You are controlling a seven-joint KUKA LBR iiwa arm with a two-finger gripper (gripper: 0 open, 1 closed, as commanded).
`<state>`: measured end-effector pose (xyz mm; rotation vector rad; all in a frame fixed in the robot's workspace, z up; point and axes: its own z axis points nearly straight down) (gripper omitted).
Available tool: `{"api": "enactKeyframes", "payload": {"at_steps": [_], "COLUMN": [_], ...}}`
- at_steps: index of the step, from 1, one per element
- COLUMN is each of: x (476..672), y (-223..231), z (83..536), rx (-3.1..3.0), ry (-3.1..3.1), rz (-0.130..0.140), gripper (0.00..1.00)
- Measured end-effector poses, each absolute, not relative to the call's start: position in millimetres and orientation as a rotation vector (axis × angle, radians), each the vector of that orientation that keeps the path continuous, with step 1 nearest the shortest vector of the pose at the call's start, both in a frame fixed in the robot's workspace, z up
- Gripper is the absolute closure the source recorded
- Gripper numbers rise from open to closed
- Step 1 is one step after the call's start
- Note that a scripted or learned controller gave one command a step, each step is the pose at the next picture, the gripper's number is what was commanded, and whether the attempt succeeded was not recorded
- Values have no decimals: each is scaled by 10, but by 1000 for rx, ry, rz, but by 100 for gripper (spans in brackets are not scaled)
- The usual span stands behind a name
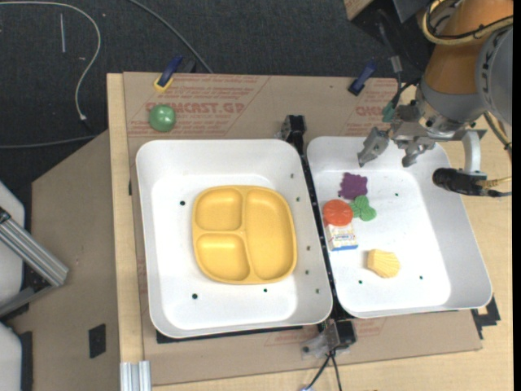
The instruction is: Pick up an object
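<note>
On the bench below you, a sheet of cardboard (244,104) carries the two white bins side by side. The left bin (163,177) is the larger presence in the view; a yellow divided plate (244,235) with three compartments lies flat near its middle, and nothing lies in the compartments. The right bin (440,251) holds all the small things, gathered toward its left half. The arm (464,47) comes in from the upper right, orange band above grey wrist, and hangs over the far edge of the right bin.

The gripper (394,151) points down over that bin's far left corner area. You can see its two fingers spread well apart, with only bare bin floor showing between them; it has hold of nothing.

Near the gripper, just toward you, lies a purple toy (353,185). Just beside that sit a red-capped item (338,213) and a small green piece (364,211), the two touching or nearly so. A small boxed item (343,237) lies right below the red cap. A yellow shell-shaped toy (383,263) lies apart, nearer the front.

Outside the bins, a green ball (163,118) rests on the cardboard past the left bin's far corner, and two blue clamps (169,72) grip the cardboard's far edge.
</note>
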<state>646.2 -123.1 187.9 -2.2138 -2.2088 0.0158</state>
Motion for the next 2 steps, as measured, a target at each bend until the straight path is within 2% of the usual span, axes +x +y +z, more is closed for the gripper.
{"api": "enactKeyframes", "payload": {"at_steps": [1,2], "x": [6493,6511], "y": [-1227,-1209], "z": [1977,1464], "rx": [-2220,-2217], "ry": [-2220,-2219], "rz": [0,4], "gripper": [0,0]}}
